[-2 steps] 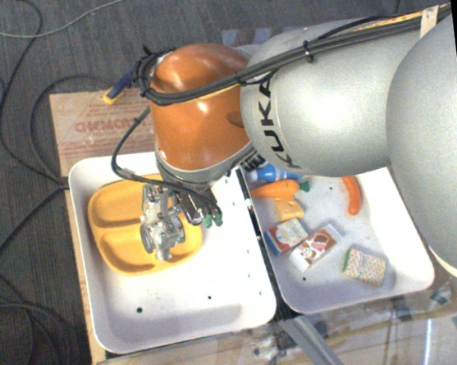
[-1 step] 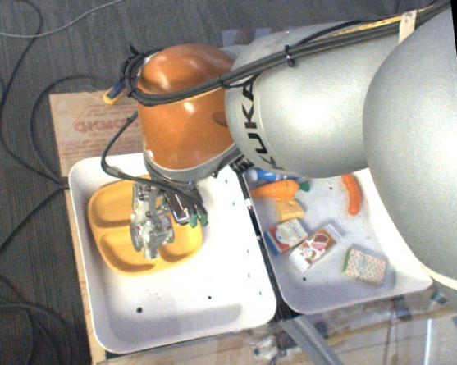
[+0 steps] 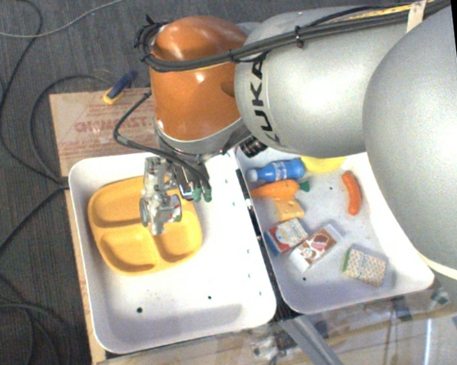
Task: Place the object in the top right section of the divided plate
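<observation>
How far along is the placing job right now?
Done: the arm has carried the claw over to the yellow divided plate in the left bin. In hand: the claw hangs over the plate's right side, near its top right section; I cannot tell whether it holds anything. Left: no object lies visibly in any plate section, so the drop is unconfirmed. The bottle, carrot and sausage lie in the right bin.

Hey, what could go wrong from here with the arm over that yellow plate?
1. The gripper hangs over the plate near its dividers, so a drop might land in the wrong section or on a ridge.
2. The plate looks light and loose in the left bin; a touch could shove it.
3. No object is plainly visible between the fingers, so the release may deliver nothing.
</observation>
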Robot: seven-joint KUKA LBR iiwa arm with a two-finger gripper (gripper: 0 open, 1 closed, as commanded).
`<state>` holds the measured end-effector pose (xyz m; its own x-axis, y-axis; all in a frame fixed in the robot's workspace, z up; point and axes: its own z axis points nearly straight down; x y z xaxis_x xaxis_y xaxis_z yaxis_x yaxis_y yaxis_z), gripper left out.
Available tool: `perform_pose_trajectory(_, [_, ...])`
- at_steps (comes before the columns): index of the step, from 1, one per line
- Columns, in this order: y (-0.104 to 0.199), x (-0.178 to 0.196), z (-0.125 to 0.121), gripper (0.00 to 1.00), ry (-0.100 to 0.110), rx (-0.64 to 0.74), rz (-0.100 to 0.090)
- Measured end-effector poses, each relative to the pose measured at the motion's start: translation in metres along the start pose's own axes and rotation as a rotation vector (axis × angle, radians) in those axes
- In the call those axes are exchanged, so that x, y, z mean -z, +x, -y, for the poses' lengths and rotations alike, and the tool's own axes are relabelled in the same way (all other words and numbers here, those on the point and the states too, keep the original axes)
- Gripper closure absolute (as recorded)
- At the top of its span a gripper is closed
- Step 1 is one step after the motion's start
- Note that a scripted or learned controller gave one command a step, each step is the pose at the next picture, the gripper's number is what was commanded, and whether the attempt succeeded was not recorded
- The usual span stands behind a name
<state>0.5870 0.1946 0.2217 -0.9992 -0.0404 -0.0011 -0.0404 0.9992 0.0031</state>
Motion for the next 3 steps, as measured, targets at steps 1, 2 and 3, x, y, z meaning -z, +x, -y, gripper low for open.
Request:
perform_pose_trajectory(1, [-0.01, -0.019, -0.038, 1.0, 0.004, 0.098, 0.001])
perform_pose_trajectory(2, [0.032, -0.006, 0.038, 1.0, 0.003, -0.114, -0.001])
perform_pose_trajectory(3, [0.021, 0.0, -0.014, 1.0, 0.002, -0.115, -0.001])
